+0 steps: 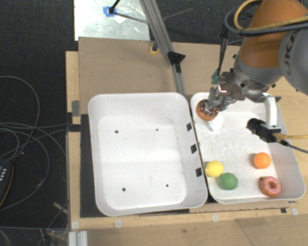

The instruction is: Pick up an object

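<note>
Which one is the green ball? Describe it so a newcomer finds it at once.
Start at the right bin, the one the arm reaches over. Along its near edge, toward the divide between the two bins, sits the green ball, touching or almost touching the yellow ball up-left of it. It is the only green thing; the orange ball and pink donut lie further right.

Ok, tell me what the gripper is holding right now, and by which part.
It cannot be told. The gripper sits right over a brown donut at the right bin's far left corner, but a grasp isn't visible.
</note>
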Action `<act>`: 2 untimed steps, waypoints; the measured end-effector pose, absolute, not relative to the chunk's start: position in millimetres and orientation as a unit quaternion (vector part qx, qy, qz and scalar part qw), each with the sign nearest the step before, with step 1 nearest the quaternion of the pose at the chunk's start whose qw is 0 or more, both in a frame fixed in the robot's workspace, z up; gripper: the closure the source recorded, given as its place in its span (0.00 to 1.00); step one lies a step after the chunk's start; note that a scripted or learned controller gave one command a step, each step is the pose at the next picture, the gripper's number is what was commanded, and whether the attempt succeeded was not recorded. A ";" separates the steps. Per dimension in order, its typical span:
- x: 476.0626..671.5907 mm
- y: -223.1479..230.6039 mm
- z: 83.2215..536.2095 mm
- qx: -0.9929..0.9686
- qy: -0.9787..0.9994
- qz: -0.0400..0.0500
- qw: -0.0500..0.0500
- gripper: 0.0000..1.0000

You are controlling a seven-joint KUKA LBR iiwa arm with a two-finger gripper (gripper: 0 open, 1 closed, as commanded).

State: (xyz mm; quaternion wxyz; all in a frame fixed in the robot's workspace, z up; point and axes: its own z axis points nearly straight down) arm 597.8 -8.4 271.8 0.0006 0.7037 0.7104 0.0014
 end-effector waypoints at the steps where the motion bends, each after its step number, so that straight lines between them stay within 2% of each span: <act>1: 619.0 35.6 272.8 0.704 0.711 0.002 0.001 1.00; 2: 642.2 75.3 254.5 0.704 0.710 0.001 0.000 1.00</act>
